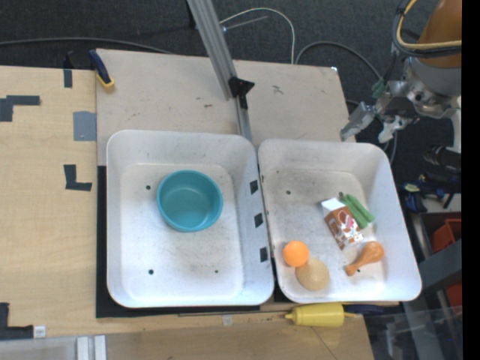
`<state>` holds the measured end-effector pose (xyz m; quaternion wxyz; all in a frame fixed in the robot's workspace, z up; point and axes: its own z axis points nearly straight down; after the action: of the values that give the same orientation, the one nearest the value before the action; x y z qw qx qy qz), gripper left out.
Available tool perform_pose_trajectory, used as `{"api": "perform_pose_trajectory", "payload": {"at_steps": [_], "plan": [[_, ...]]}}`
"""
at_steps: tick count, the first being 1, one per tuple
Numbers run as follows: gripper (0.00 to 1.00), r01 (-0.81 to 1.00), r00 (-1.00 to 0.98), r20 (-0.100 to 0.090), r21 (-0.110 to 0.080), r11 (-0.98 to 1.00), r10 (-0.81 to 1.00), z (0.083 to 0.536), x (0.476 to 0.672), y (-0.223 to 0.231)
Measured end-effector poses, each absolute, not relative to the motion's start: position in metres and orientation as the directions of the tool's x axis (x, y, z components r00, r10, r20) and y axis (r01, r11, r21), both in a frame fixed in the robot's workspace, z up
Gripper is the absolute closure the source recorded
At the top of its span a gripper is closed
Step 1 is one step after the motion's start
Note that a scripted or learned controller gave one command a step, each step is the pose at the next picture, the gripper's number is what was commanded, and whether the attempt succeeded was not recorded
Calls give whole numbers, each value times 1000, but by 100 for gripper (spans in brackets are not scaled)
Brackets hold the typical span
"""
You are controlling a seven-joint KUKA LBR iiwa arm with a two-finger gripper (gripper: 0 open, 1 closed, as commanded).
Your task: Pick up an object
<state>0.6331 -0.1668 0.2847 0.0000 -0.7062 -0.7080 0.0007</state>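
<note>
Camera view, largest first: desk (45,201) bearing two white bins. Left bin (127,276) has a teal bowl (190,200). Right bin (394,272) holds a snack packet (343,225), green sticks (358,209), a tan lump (313,274), a brown drumstick toy (365,257) and an orange ball (295,253), ball and lump touching. Yellow bottle (319,315) lies just outside the front rim. Best target, I judge: the packet, standing clearest of its neighbours; descend vertically over it. Gripper (369,120) hangs beyond the right bin's far corner, well above the objects, arm raised; fingers' spread: cannot tell, nothing visibly held
</note>
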Motion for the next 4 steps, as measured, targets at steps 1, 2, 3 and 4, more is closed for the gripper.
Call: {"api": "perform_pose_trajectory", "payload": {"at_steps": [1,2,3,4], "plan": [[0,1000,-2,-1,-1,2,1000,285,633,-167],[0,1000,-1,-1,-7,1,1000,226,639,-173],[0,1000,-2,0,-8,2,1000,162,636,-166],[0,1000,-2,0,-9,2,1000,99,627,-165]]}}
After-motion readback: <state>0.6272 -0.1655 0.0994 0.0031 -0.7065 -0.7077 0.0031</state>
